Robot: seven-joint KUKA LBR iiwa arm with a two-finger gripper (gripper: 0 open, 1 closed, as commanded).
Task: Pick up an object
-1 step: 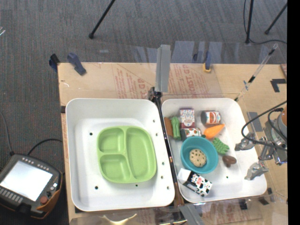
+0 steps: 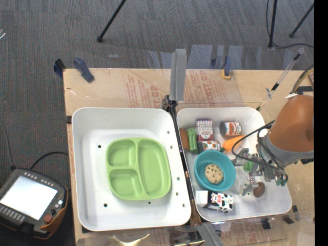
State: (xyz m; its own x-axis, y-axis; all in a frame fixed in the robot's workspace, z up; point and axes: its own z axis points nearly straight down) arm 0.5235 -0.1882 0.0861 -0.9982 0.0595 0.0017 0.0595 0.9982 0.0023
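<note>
My gripper point(image 2: 253, 184) hangs low over the right bin point(image 2: 277, 205), in its right-hand part, under the orange wrist band. A small brown round object point(image 2: 260, 190) lies right beside it on the bin floor; I cannot tell whether they touch. Just left of the gripper a blue bowl point(image 2: 214, 170) holds a cookie point(image 2: 214, 173). A cow-patterned carton point(image 2: 221, 201) lies at the front of the bin. Toward the back are a red and white carton point(image 2: 204, 128), a can point(image 2: 231, 128), a green item point(image 2: 192, 139) and an orange item point(image 2: 232, 143), partly hidden by cables.
The left bin point(image 2: 87, 137) holds a green divided plate point(image 2: 138, 168). A grey upright post point(image 2: 178, 81) stands behind the seam between the bins. A teach pendant point(image 2: 31, 201) lies on the floor at the lower left. Tripod legs stand behind the bench.
</note>
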